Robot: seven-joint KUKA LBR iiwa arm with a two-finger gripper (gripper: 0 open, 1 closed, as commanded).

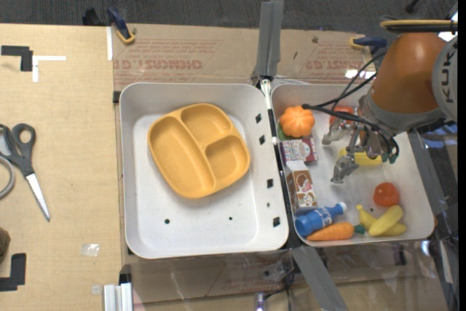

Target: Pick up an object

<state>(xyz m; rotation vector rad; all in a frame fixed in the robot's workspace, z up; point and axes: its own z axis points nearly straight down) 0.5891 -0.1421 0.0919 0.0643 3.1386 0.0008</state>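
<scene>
Approach step: pincer point(344, 154) hangs over the right bin point(419, 178), fingers spread, nothing between them. Candidate objects lie below (yellow piece point(370, 160) just beside it, red ball point(386, 194) nearer the front). Next move likely calls for descending onto one item and closing.

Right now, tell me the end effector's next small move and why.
Probably lower straight down: the end effector hangs over bare floor in the right bin with nothing between its open fingers, and a yellow item lies just beside it.
</scene>
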